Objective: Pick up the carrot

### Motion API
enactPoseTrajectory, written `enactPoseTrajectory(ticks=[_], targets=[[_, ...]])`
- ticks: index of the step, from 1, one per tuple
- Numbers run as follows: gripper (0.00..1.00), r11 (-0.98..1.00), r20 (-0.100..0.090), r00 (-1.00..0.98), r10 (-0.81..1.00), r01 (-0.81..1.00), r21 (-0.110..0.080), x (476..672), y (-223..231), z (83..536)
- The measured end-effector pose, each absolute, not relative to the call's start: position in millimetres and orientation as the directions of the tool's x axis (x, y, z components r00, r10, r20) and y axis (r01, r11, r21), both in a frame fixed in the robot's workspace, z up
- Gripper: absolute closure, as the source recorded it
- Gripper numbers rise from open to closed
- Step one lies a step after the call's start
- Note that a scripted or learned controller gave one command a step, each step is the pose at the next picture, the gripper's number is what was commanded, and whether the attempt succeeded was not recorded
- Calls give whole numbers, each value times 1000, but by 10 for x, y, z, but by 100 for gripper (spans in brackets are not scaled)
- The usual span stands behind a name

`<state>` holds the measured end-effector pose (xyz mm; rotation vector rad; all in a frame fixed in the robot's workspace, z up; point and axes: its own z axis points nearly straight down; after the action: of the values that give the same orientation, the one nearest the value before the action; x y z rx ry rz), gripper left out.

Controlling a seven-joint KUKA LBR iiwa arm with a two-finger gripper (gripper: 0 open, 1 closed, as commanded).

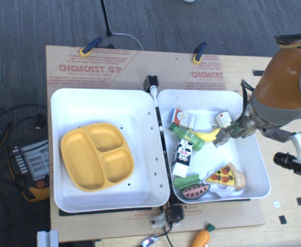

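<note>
Carrot: the task's thing is lying on the bare tabletop in front of the right bin, outside both bins and near the bottom edge of the view, while the end effector is hovering inside the right bin, well apart from it. The end effector is reaching in from the right, its tip sitting just beside the banana and near a small white item; whether it is spread or closed cannot be told here, and nothing is visibly being held. Around it the bin is carrying a green bottle, a cow-patterned carton, a pizza slice and a watermelon slice; the left bin is holding a yellow divided plate. Judged from this layout, the approach step is in hand and the grasp is not yet begun: the next move is calling for lifting clear of the bin wall and travelling forward to the carrot. The carrot's long axis is running diagonally, its green top pointing up and right, its orange body down and left.
</note>
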<state>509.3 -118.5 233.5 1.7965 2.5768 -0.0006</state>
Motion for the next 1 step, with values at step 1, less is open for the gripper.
enactPoseTrajectory(ticks=[1], targets=[[100, 383, 0, -383, 924, 924, 0, 4838, 438, 2821]])
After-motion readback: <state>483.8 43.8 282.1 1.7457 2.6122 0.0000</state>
